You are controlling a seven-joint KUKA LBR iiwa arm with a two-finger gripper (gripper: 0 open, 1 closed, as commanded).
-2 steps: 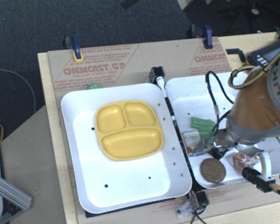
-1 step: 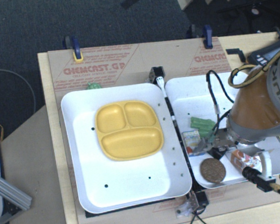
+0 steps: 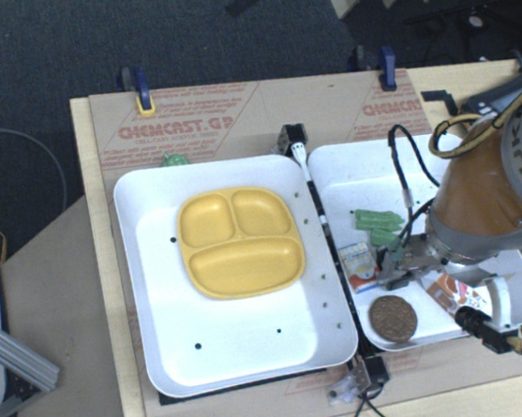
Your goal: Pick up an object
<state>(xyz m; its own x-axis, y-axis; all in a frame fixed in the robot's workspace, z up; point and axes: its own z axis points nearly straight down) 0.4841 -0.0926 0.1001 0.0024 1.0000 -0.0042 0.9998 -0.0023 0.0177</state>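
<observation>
Right bin (white) bears a green packet, brown disc.

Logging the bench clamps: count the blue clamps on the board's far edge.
2. One blue clamp is above the left bin; the other is above the right bin. Any others may be hidden.

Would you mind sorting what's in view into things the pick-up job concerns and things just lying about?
Job:
gripper
green item
brown disc
small packet
right bin

Lying about:
yellow divided plate
left bin
blue clamps
</observation>
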